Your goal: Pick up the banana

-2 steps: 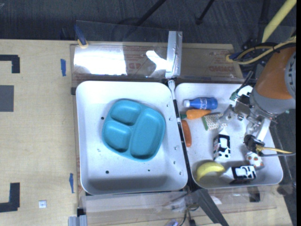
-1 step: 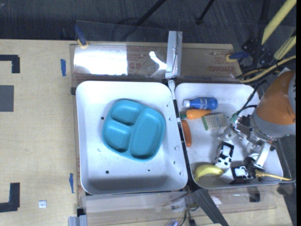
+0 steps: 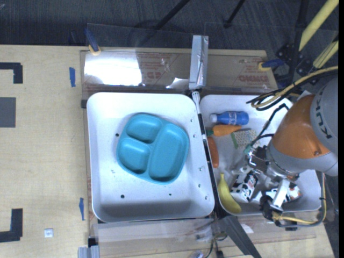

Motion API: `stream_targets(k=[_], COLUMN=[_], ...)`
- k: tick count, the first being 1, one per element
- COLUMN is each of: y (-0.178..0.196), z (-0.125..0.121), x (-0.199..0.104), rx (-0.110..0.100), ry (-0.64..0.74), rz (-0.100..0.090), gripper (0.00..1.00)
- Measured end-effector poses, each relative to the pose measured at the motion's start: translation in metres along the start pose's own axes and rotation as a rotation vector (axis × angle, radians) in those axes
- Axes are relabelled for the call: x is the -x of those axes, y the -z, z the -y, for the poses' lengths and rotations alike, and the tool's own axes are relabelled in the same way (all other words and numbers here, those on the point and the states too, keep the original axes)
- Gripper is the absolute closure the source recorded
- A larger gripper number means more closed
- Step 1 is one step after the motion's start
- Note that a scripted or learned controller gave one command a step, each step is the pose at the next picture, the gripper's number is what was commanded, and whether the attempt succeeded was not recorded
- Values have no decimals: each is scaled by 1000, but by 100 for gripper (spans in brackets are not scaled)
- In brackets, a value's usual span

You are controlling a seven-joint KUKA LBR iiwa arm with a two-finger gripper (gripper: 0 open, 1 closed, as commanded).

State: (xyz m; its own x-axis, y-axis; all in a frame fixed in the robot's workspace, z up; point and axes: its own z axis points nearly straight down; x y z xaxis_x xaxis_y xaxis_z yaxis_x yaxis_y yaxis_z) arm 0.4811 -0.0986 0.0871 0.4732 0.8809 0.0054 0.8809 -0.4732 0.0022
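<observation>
The yellow banana (image 3: pixel 227 196) lies curved along the near left corner of the right bin (image 3: pixel 235 102). My gripper (image 3: pixel 259 190) hangs low over the near middle of that bin, just right of the banana. Its fingers point down among small objects and I cannot make out their gap. Nothing yellow shows between them. The orange band of the arm sits above and right of the gripper.
A blue bottle (image 3: pixel 230 117), an orange carrot-like piece (image 3: pixel 230 130), an orange stick (image 3: pixel 213 150) and a green speckled item (image 3: pixel 244 138) lie in the right bin's far half. A blue divided tray (image 3: pixel 153 147) rests in the left bin (image 3: pixel 102 144). Cables trail near the arm.
</observation>
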Motion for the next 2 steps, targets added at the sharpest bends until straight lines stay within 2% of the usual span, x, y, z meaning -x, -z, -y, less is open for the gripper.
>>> stream_targets(k=[1, 2], y=[10, 96], z=[-2, 38], x=[1, -68], rx=[4, -5], ry=[-4, -136], rz=[1, 7], gripper=[100, 100])
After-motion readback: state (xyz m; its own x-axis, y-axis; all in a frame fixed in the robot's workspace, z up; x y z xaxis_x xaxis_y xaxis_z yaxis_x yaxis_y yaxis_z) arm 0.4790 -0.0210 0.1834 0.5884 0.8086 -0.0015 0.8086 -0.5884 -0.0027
